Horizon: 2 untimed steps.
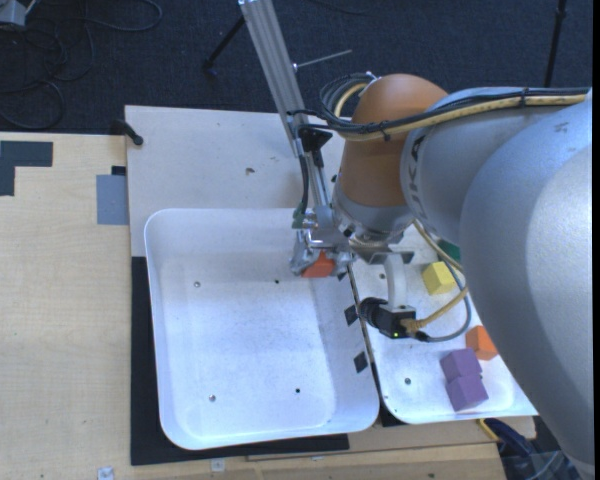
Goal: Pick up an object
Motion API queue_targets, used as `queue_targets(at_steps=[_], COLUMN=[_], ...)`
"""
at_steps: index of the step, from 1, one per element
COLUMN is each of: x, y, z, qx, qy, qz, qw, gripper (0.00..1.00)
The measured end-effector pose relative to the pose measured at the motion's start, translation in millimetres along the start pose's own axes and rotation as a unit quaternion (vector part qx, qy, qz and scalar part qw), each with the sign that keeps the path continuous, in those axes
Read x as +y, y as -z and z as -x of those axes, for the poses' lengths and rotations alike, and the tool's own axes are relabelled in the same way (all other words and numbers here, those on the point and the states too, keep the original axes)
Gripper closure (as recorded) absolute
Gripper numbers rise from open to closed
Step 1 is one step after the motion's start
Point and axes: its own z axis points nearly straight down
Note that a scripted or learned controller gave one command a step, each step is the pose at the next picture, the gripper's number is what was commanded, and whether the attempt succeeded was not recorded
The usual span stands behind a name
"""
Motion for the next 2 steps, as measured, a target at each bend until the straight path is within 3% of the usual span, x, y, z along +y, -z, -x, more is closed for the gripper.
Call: queue_targets(at_steps=[2], x=[11.4], y=[18.5], z=[-5.0], qx=[-0.002], qy=[0.005], qz=[-0.003], qw=[1.0000], gripper=[1.00])
